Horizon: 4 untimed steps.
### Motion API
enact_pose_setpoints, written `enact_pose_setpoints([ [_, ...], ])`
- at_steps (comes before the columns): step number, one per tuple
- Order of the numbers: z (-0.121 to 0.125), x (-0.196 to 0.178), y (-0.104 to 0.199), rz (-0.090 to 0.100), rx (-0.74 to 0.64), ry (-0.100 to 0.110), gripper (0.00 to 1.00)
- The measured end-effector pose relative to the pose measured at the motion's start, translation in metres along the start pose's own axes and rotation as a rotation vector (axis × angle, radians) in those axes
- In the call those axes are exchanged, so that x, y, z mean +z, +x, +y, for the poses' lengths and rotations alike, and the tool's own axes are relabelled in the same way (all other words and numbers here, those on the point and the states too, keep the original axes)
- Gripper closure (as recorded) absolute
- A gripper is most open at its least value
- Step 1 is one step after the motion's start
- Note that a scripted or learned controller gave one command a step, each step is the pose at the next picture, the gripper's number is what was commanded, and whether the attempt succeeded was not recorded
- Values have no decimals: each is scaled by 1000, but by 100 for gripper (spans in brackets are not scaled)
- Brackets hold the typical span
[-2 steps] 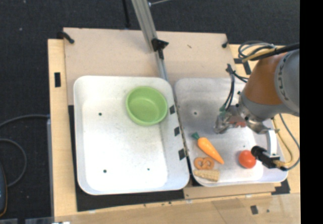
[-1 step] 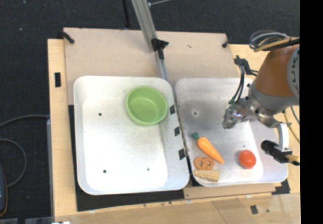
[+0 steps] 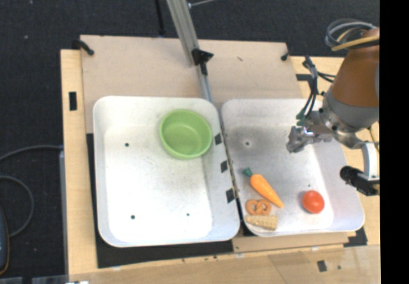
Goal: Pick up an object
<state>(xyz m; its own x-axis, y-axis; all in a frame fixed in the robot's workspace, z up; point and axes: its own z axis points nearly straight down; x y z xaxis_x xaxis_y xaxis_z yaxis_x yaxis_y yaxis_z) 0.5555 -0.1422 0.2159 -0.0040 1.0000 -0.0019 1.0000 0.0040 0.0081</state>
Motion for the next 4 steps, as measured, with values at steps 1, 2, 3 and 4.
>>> enact_pose_setpoints([
  [1, 2, -25, -1, 1, 0, 2, 100],
  [2, 29, -23, 41, 3, -3, 6, 100],
  [3, 44, -15, 96, 2, -3, 6, 100],
  [4, 67, -27, 142, 3, -4, 4, 100],
])
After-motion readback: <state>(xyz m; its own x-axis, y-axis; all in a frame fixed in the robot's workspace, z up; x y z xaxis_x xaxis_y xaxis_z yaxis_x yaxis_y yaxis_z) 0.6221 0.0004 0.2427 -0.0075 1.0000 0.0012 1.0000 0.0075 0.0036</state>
